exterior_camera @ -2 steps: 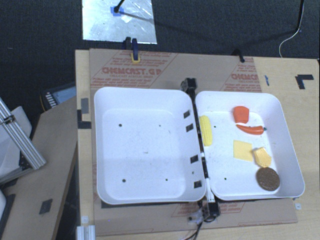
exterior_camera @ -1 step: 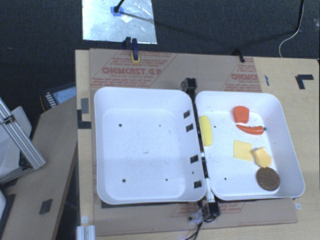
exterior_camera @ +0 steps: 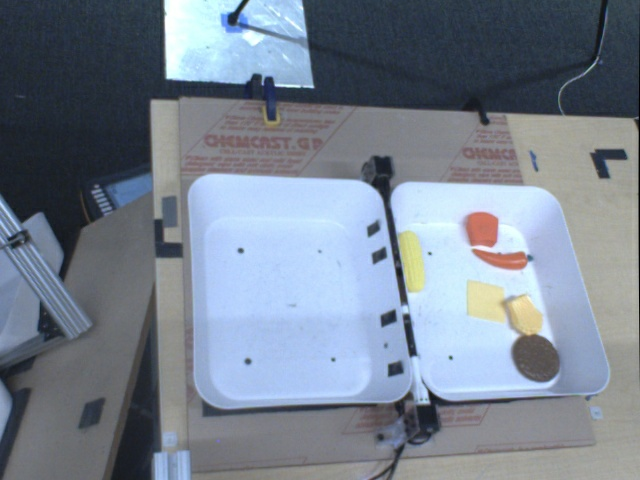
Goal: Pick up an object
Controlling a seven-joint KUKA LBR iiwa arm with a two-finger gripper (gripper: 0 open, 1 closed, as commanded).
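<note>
cut off: aluminium rail at left edge | unreadable: small grey device, partly under bench

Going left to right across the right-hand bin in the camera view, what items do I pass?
Yellow corn cob by the left wall → flat pale-yellow square slice → small yellow chunk → round brown disc. The orange piece and red chili pepper overlap these in left-right position, so I left them out.

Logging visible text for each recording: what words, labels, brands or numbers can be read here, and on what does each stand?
"CHEMCAST GP": red print on the brown sheet under the bins, at upper left; the last letters are blurred, so that reading is unsure.
A second red print of the same kind, at the sheet's upper right: too slanted and blurred to read.
Faint red print on the sheet's front edge, below the bins: unreadable.
Bins and the items in them: no text.
</note>
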